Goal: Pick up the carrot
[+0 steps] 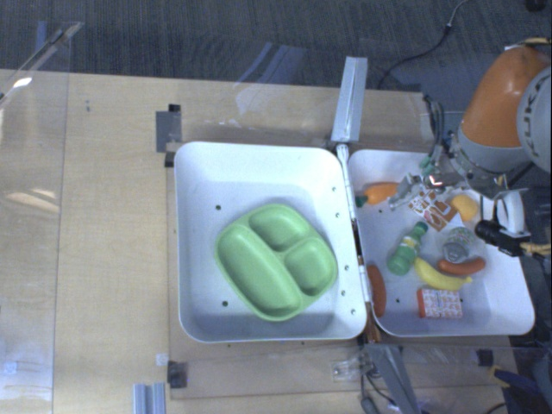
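Note:
The carrot (380,193) is orange with a small green tip pointing left. It lies at the back left of the right bin (509,317), close to the wall between the two bins. My gripper (410,190) hangs at the carrot's right end, just beside or over it, below the arm's orange band (498,102). The carrot still rests on the bin floor. The arm's wrist hides part of the bin's back right corner.
Crowding the right bin are a green bottle (405,251), a banana (439,273), a red sausage (462,266), a can (457,243), a red-and-white packet (440,302), a small carton (435,208), a yellow fruit (466,207) and a hot dog (377,288). A green divided plate (276,260) lies in the left bin (198,317).

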{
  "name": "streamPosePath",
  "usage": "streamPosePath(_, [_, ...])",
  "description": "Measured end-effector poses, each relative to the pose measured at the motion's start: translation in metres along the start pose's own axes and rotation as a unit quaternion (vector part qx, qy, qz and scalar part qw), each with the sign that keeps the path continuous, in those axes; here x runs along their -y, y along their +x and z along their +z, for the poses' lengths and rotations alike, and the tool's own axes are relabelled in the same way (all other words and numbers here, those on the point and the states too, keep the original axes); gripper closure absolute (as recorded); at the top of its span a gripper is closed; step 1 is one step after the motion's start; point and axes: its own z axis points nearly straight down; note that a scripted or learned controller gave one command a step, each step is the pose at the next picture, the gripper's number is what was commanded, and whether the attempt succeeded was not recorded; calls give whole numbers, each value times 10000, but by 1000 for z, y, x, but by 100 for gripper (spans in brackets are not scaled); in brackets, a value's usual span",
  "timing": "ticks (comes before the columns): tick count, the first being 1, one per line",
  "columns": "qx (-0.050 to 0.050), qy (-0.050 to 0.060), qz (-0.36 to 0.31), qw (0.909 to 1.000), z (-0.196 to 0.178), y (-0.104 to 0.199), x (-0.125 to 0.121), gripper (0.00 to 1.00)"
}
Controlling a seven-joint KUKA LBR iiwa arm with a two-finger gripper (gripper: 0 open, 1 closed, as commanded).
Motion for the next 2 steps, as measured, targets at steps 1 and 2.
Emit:
streamPosePath(1, [6,-30,-688,9976,-35,52,-64,0])
streamPosePath(2, [12,-31,-1665,9860,65,25,-39,0])
